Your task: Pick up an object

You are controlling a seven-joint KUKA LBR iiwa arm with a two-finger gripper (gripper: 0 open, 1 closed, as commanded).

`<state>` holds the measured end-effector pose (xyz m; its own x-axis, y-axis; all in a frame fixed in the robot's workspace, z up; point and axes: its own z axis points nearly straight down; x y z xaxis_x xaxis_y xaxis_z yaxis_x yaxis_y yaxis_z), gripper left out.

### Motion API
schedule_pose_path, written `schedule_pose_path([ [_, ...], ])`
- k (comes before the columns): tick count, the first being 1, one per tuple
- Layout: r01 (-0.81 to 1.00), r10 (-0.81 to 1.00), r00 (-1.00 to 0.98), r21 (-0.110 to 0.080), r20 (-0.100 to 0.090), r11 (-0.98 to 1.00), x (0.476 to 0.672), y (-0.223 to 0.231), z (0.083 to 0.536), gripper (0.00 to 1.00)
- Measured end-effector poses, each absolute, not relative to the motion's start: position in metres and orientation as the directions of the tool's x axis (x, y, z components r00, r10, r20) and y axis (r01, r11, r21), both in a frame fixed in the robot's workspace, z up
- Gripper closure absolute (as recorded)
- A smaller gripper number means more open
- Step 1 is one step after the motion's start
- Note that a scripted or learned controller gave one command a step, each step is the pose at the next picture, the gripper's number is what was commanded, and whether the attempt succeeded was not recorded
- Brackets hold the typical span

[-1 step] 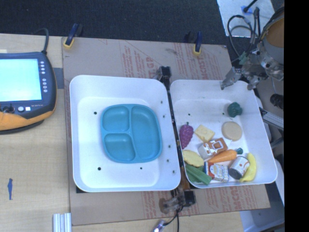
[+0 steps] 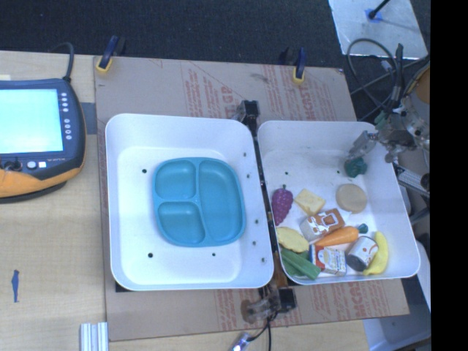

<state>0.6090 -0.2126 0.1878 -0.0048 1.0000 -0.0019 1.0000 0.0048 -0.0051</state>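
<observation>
The right bin (image 2: 307, 152) holds several toy foods: purple grapes (image 2: 281, 203), a yellow cheese block (image 2: 310, 202), a tan round biscuit (image 2: 352, 197), a small carton (image 2: 322, 225), a carrot (image 2: 338, 236), a can (image 2: 360, 254), a banana (image 2: 379, 253) and a green vegetable (image 2: 300, 263). A small dark teal object (image 2: 355, 168) lies near the bin's far right corner. My gripper (image 2: 376, 146) hangs over that corner, just above and right of the teal object. It is open, with nothing between its fingers.
The left bin (image 2: 131, 159) carries a blue divided plate (image 2: 198, 200). A control pendant with a lit screen (image 2: 36, 134) lies on the bench at far left. Clamps (image 2: 299, 63) hold the cardboard at the back. Cables (image 2: 380, 57) run behind the arm.
</observation>
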Motion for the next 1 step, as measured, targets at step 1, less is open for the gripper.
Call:
schedule_pose_path([
  [1,1.0,1.0,-0.007,-0.006,0.001,0.007,0.6555,-0.2104,0.0901,0.0],
])
